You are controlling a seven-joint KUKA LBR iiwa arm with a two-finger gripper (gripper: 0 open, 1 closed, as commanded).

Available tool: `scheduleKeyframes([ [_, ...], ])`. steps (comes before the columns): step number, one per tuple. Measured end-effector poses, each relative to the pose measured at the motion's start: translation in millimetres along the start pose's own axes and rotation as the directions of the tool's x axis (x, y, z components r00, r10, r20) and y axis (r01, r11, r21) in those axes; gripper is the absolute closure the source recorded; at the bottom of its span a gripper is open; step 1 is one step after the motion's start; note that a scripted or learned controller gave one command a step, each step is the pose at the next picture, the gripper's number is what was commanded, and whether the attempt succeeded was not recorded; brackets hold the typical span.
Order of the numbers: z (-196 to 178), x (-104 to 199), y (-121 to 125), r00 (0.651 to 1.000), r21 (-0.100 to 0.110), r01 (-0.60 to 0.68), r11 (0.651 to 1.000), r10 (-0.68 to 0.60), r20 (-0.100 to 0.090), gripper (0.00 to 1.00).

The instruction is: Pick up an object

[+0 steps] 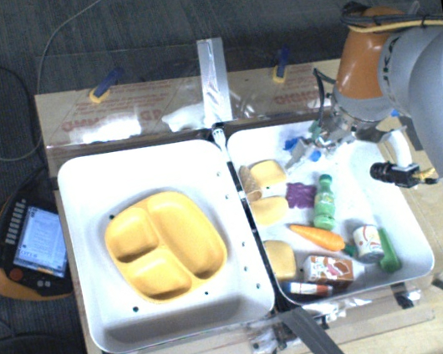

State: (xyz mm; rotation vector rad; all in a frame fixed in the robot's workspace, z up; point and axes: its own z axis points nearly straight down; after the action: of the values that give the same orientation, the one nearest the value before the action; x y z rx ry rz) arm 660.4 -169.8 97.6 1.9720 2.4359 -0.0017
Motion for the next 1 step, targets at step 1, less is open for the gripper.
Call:
scheduleKeyframes([
  [1, -5.8, 0.6, -1.2, 1.0, 0.006, 0.002, 1.0, -0.002, -0.002, 1.0],
])
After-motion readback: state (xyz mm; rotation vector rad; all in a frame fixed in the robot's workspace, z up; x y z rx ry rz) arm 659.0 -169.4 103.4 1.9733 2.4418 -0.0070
